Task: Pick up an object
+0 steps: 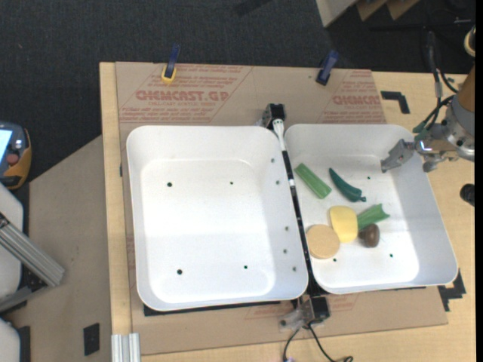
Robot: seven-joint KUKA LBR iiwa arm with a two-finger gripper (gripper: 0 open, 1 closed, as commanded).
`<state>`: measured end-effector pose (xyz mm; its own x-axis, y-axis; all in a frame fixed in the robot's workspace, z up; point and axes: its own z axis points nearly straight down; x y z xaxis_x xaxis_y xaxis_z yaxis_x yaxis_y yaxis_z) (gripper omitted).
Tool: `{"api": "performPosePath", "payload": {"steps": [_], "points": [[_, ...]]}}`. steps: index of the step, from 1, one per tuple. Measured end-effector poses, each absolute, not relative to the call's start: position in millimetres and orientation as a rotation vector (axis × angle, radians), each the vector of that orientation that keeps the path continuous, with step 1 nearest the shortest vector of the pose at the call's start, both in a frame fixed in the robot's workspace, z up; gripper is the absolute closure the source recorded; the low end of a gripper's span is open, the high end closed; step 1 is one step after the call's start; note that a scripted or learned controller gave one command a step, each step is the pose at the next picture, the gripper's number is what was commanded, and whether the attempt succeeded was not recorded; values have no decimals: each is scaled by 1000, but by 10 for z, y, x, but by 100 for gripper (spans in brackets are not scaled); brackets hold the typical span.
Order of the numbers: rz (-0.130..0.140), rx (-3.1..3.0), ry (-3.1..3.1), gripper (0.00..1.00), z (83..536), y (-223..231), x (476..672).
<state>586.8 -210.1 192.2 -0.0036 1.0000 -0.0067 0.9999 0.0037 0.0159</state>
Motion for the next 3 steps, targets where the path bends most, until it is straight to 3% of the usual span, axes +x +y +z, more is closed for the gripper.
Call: {"api": "performPosePath", "payload": {"steps": [1,2,3], "points": [[5,2211,2220,0,1679,-2233,6659],[2,2212,2218,100,1806,-2238,6639],[-3,2228,2219,100,2136,-2248,5768]]}}
